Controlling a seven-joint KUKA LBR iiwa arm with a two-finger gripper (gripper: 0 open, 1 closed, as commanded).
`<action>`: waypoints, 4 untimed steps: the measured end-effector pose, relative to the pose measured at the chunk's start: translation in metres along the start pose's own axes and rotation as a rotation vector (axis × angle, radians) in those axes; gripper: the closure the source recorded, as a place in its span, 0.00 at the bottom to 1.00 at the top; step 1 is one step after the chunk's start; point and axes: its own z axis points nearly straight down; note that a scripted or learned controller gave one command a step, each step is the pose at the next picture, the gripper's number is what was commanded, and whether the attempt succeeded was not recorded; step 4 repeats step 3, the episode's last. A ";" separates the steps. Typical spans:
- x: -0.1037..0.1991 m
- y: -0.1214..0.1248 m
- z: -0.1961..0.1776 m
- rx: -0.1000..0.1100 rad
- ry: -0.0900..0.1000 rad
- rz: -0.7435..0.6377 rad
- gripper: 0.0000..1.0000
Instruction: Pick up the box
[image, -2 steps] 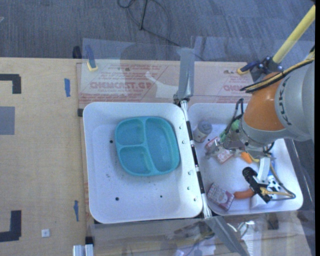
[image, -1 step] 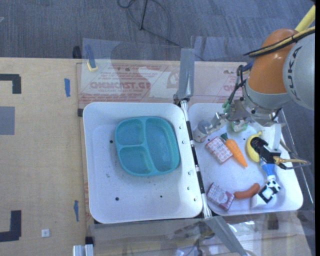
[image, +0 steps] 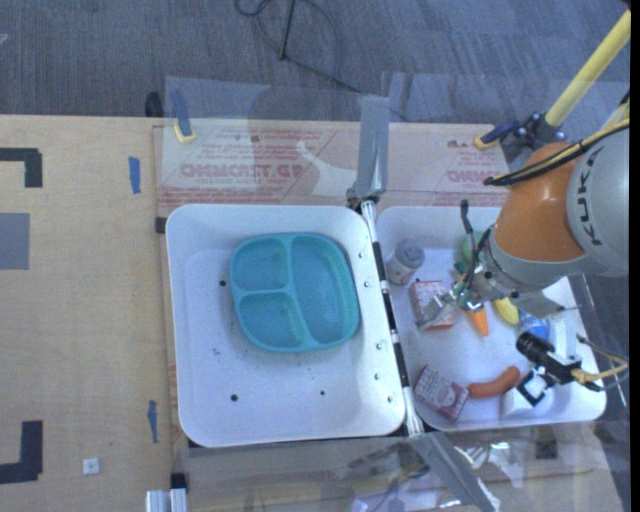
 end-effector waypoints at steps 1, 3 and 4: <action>-0.002 0.001 -0.011 -0.006 -0.002 0.003 1.00; -0.092 0.075 -0.105 -0.001 -0.002 0.021 1.00; -0.092 0.075 -0.105 -0.001 -0.002 0.021 1.00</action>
